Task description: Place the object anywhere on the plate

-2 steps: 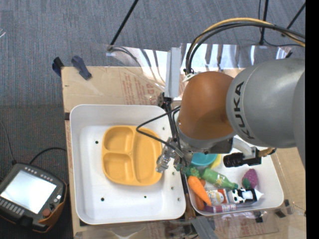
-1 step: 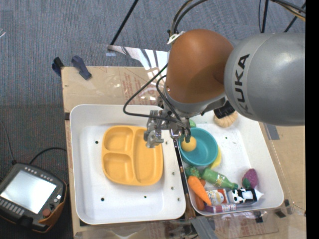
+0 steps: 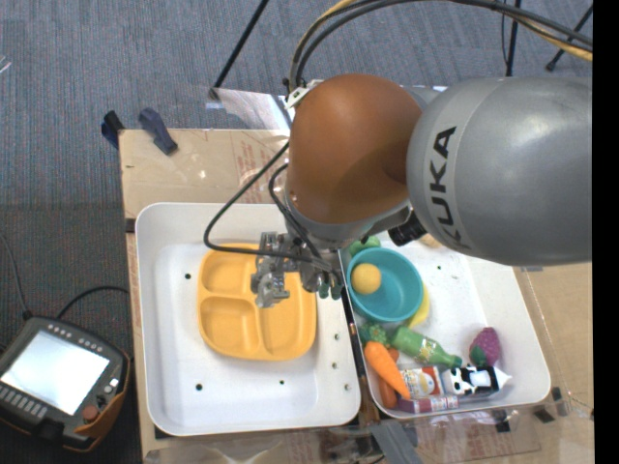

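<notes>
Plate: yellow, sectioned, lying in the left white bin. You will find the gripper over the plate's 1 o'clock corner; whether its pincer is wide, narrow or holding anything cannot be told. At the plate's 3 o'clock, the right bin holds a teal bowl with a yellow ball inside. At that bowl's 6 o'clock lie a carrot, a green bottle and a purple piece.

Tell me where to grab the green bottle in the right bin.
Grip the green bottle across its body, coming straight down from above. It lies on its side, slanting across the bin, so the fingers should close across its narrow width; the carrot lies close beside it.
</notes>
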`<state>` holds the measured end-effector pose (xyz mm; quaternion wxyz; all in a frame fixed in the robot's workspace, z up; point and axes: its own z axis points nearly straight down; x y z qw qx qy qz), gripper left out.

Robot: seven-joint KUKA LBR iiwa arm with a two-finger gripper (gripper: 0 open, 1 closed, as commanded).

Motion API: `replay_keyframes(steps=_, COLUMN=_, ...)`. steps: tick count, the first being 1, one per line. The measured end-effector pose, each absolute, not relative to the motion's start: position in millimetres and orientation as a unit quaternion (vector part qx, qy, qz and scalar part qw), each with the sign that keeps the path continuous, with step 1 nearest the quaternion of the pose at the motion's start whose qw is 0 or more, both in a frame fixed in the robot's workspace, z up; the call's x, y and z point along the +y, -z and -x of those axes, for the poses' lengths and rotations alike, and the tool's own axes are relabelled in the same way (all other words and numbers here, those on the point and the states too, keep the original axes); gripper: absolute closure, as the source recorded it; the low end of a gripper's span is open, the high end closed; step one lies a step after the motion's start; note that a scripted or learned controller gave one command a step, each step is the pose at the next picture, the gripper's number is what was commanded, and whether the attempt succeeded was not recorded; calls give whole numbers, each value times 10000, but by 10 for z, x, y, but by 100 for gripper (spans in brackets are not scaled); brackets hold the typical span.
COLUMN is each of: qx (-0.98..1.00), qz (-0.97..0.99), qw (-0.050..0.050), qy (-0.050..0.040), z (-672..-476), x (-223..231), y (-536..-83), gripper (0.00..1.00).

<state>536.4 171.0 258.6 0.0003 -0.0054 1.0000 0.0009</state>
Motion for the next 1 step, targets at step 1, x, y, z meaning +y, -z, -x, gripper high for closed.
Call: replay_keyframes(steps=1, qx=10000, qz=47, qw=1, qy=-4, z=-5365, x=1703, y=-2583, gripper=0)
